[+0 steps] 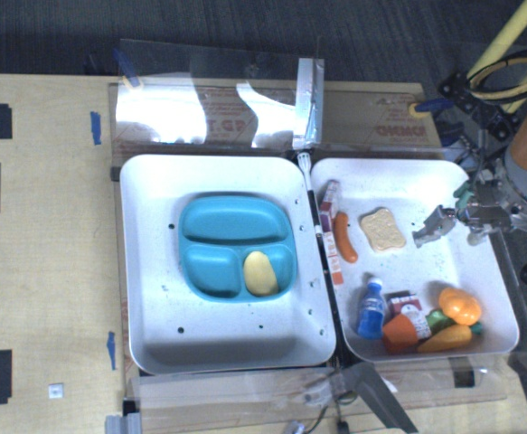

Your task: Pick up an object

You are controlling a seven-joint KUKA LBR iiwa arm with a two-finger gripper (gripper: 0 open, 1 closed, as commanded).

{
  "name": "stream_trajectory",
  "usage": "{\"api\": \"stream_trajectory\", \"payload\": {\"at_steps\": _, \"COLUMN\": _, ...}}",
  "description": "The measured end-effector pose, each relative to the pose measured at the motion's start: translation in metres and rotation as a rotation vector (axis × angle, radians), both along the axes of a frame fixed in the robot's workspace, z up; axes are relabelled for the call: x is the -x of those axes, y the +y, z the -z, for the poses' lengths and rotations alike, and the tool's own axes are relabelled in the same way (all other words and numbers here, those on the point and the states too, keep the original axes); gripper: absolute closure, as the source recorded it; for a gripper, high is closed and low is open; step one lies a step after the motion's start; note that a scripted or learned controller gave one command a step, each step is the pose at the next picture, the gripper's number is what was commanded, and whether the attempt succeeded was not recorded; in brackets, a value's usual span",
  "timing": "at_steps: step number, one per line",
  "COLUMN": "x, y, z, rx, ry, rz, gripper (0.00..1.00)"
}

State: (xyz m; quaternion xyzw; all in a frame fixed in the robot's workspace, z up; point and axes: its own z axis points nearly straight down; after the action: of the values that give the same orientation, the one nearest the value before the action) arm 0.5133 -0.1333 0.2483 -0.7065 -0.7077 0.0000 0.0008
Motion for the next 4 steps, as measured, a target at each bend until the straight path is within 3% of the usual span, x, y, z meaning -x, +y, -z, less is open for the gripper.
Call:
{"api": "stream_trajectory", "payload": {"at_steps": 1, "x": 0.003, "y": 0.039, "z": -0.152, "rx": 0.003, "ry": -0.01, "rz": -0.174, "gripper": 0.0}}
{"api": "stream_trajectory", "payload": {"at_steps": 2, "x": 0.018, "y": 0.054, "z": -0.009, "rx": 0.0, "ry": 0.007, "rz": -0.128, "gripper": 0.0}}
{"api": "stream_trajectory", "payload": {"at_steps": 3, "x": 0.016, "y": 0.016, "z": 0.099, "rx": -0.001, "ry": 0.006, "rz": -0.151, "gripper": 0.0}}
{"api": "stream_trajectory", "payload": {"at_steps": 4, "x": 0.013, "y": 0.016, "z": 0.086, "rx": 0.001, "ry": -0.004, "rz": -0.152, "gripper": 1.0}}
